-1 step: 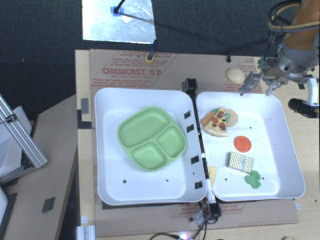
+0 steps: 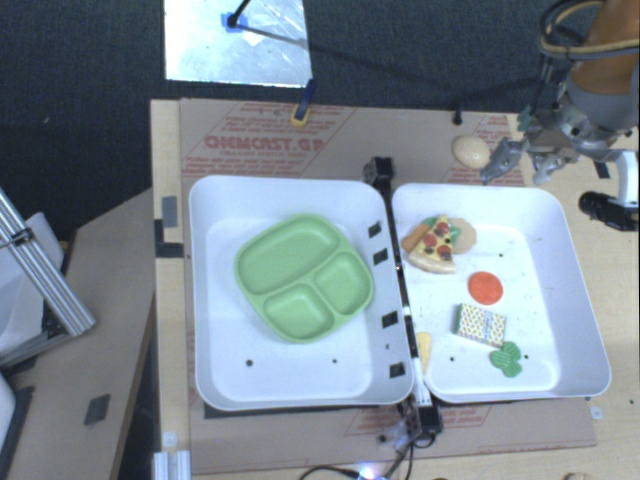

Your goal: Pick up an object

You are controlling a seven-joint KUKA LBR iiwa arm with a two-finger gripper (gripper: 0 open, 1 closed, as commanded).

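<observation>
Two white bins are set side by side. A green divided tray (image 2: 303, 277) is seen in the left bin (image 2: 215, 268). In the right bin (image 2: 560, 268) are laid a pizza slice (image 2: 433, 245), a red disc (image 2: 486, 288), a small packet (image 2: 481, 324) and a green piece (image 2: 506, 359). Above its far right corner the gripper (image 2: 523, 163) is held spread, nothing between its fingers.

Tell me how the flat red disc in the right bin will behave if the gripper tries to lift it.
The flat red disc lies flush on the right white bin floor, so fingers may slide over it. It looks thin and probably light, unlikely to roll.
</observation>
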